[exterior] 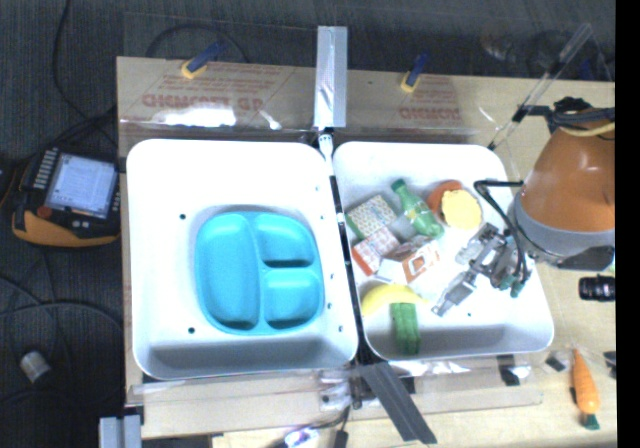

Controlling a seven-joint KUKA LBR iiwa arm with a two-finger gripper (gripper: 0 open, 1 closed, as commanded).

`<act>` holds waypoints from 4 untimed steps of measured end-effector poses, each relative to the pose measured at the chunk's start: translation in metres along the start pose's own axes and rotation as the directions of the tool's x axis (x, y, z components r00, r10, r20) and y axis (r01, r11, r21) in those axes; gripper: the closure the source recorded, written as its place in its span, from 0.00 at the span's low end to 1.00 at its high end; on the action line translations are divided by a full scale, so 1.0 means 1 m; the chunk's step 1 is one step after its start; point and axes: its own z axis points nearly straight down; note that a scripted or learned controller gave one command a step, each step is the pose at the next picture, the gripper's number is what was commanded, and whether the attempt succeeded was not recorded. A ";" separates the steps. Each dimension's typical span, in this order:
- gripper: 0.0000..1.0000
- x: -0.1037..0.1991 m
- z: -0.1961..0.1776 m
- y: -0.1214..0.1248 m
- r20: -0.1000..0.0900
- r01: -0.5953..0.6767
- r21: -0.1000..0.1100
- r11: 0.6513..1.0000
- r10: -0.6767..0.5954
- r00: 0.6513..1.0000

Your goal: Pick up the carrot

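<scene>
A small orange carrot (584, 388) with a green tip lies on the bench outside the right bin (520, 336), near the bottom right corner of the view. My gripper (455, 281) hangs low inside the right bin, over its white floor near the right-hand side, well to the upper left of the carrot. Its two metal fingers (447, 300) point left and stand apart, open, with nothing between them.
The right bin holds a green bottle (413, 209), an orange and yellow fruit (456, 204), small printed boxes (372, 219), a yellow lemon (385, 296) and a green block (404, 326). In the left bin sits a blue divided tray (258, 271).
</scene>
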 end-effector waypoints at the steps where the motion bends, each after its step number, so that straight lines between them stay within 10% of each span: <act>1: 0.00 -0.039 -0.001 0.027 0.003 0.107 0.002 0.994 -0.107 0.994; 2: 0.00 0.010 -0.056 0.009 0.000 -0.177 -0.001 0.984 0.177 0.984; 3: 0.00 0.009 0.020 0.044 0.000 -0.192 0.002 0.981 0.192 0.981; 4: 1.00 0.010 0.012 0.045 -0.004 -0.191 0.000 0.982 0.191 0.982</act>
